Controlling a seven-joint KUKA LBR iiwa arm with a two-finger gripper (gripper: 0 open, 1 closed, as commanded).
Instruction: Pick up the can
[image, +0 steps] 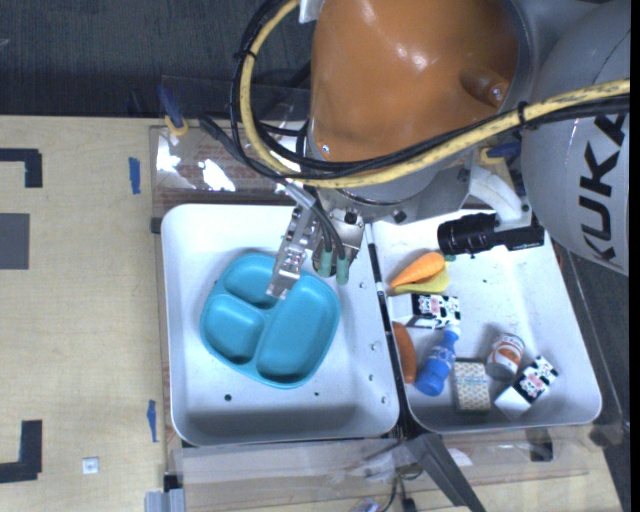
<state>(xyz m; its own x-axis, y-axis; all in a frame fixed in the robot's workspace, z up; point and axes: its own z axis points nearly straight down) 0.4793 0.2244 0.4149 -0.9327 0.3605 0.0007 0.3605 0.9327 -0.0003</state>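
1. The gripper hangs over the blue divided tray in the left bin — whether it is parted or closed, I cannot tell.
2. The can lies in the right bin, well apart — reaching is the step in hand; next, a move across.

The arm comes in from the upper right, its orange band filling the top middle of the view, yellow and black cables looping across it. The grey body sits at the right edge. The gripper hangs below the wrist, pointing down and slightly left, fingers close together.
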